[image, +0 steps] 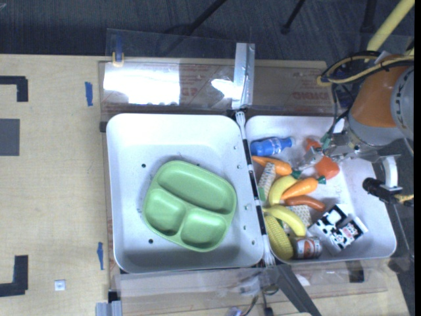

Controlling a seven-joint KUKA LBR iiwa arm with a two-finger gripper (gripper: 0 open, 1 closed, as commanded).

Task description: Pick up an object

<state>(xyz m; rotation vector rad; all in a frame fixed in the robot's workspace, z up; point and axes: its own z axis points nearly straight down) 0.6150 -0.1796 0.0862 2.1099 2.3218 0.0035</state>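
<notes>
Left bin (125, 176) holds a smooth matte green tray (189, 205), rounded, with three compartments. Right bin (385, 239) is a heap of glossy plastic food: two curved bananas (284, 187), a bumpy corn cob (279, 237), carrots (301, 187), a blue bottle (271, 145), a small can (308, 247) and a black-and-white box (339, 228). The pincer (327, 147) hangs over the bin's back right part, near the carrots. Can't tell if it's released or clenched, and nothing is visibly between its tips. Pale wooden table (52, 209) underneath.
</notes>
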